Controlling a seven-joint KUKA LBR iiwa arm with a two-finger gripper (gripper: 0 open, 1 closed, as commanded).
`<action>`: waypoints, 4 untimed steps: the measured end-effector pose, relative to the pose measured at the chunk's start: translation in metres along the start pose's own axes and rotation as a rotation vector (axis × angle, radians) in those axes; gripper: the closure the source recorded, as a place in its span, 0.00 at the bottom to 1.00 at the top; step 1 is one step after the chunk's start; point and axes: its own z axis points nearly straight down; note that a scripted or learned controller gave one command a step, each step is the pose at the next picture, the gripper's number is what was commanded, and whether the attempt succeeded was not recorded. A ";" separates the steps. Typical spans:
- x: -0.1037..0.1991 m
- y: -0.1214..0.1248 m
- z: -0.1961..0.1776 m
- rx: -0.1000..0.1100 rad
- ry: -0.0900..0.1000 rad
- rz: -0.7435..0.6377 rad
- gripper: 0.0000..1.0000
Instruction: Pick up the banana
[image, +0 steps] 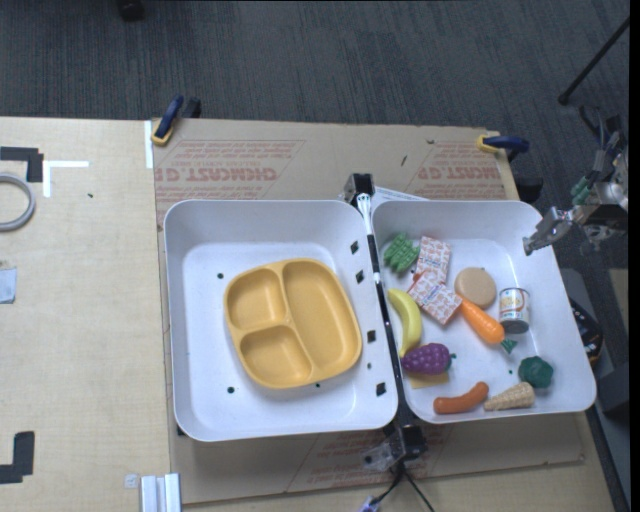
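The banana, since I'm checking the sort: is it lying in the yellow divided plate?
No, the banana lies in the right bin beside the purple grapes, while the yellow plate sits in the left bin.

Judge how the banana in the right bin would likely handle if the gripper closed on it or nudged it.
The banana looks like smooth moulded toy food, so probably stiff, light and somewhat slippery. Its curve suggests it may pivot rather than roll if pushed. It lies along the right bin's left wall, touching the grapes, so a nudge would likely shift those too.
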 end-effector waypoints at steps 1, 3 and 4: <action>0.100 0.015 0.053 0.001 0.001 0.104 0.00; 0.231 -0.058 0.042 0.001 0.001 -0.162 0.00; 0.214 -0.046 0.065 0.001 0.001 -0.457 0.00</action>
